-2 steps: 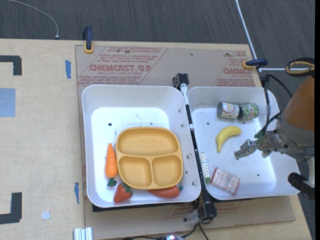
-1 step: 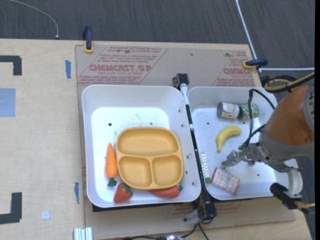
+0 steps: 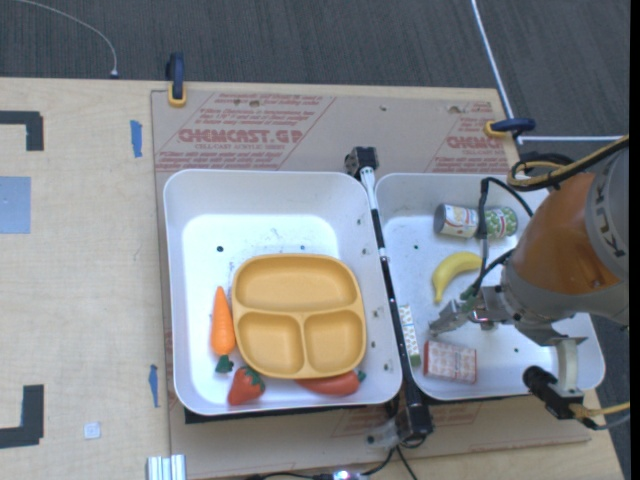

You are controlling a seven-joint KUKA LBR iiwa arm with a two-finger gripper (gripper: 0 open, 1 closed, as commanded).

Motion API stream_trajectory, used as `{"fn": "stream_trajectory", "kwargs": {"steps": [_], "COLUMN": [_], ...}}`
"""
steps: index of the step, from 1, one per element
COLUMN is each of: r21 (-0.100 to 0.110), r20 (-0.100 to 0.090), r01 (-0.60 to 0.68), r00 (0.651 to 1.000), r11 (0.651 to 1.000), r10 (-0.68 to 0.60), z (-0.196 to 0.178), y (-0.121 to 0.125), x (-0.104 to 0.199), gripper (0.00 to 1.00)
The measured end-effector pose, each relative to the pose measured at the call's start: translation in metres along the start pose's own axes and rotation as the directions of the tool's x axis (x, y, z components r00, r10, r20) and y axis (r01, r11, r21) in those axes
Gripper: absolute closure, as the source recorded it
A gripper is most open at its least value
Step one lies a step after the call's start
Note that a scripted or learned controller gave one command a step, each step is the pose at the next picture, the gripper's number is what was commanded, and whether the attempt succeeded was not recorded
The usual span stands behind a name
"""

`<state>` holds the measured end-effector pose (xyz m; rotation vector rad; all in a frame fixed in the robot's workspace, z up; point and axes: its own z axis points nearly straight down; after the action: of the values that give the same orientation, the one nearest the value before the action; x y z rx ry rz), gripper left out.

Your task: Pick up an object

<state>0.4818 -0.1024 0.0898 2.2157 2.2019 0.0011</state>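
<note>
I am hanging my gripper (image 3: 447,320) low in the right bin (image 3: 580,373), its fingers looking slightly apart with nothing between them. It is sitting between the banana (image 3: 452,271), just above it, and the small red-and-white carton (image 3: 451,361), just below it; whether a fingertip is touching either one I cannot tell. Farther up, the can (image 3: 460,220) is lying on its side near the bin's far wall.

I am judging the pick as not yet done: nothing is lifted, and closing on something and raising it are both left.

Across the divider, the left bin (image 3: 190,268) is holding a yellow divided tray (image 3: 298,315), a carrot (image 3: 222,321) beside it, a strawberry (image 3: 246,385) and a red pepper (image 3: 332,383) partly tucked under the tray's edge.

My own wrist is covering part of the right bin's floor, and the tabletop (image 3: 70,268) is lying beyond.
</note>
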Motion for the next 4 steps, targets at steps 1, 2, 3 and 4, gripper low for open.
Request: {"fn": "stream_trajectory", "kwargs": {"steps": [1,2,3,4], "r21": [-0.011,0.011,0.011,0.013], "r20": [0.009,-0.013,-0.01,-0.012], "r01": [-0.002,0.008,0.006,0.006], "r00": [1.0,1.0,1.0,1.0], "r11": [1.0,1.0,1.0,1.0], "r10": [0.003,-0.008,-0.006,-0.005], "z": [-0.012,-0.096,-0.095,-0.08], "y": [0.003,-0.001,-0.001,-0.001], "x": [-0.003,0.068,0.009,-0.037], "gripper": [1.0,1.0,1.0,1.0]}}
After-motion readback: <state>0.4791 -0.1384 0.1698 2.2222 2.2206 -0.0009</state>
